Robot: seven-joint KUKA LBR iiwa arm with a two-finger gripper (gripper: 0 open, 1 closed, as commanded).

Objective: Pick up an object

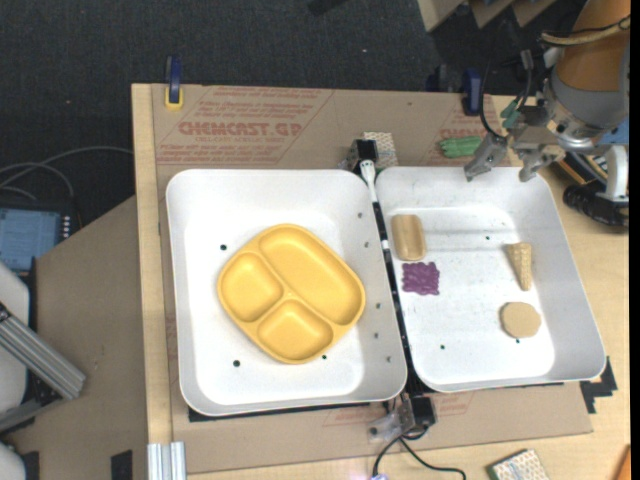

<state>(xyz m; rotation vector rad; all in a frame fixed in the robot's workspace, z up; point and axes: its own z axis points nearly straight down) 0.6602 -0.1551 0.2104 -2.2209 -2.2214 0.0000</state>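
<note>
Gripper (505,161) hung open and empty over the right bin's (560,368) far rim (approach stage, I judged), needing to descend onto the cone (519,264).

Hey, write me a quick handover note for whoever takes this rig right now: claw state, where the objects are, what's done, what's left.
Claw: open, holding nothing, above the far edge of the right bin.
Right bin: tan block near its left wall, purple piece just below it, cone toward the right, round tan disc below the cone.
Left bin: yellow divided plate.
Green item lies outside, behind the right bin.
Done: nothing picked yet.
Left: descend on one object, close, lift.
</note>
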